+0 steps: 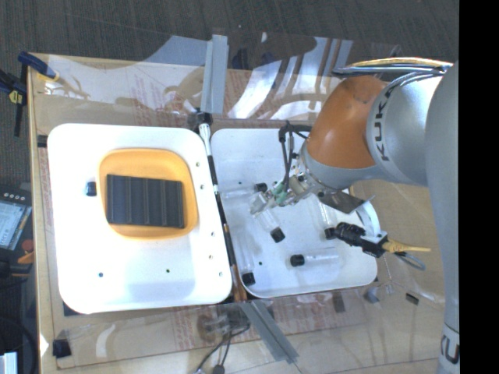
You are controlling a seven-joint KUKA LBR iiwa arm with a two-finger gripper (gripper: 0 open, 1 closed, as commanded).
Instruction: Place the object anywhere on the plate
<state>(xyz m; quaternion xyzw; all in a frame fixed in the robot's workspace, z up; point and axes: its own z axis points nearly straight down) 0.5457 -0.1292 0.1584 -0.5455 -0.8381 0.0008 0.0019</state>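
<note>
White plastic formed both bins. The left bin (70, 279) held a yellow plate (146, 164) toward its far edge, with a black ribbed block (146, 200) resting on it. The right bin (234, 150) contained small black pieces (297, 261) and clear tubes. The gripper (274, 197) hovered over its centre; finger state could not be determined.
</note>
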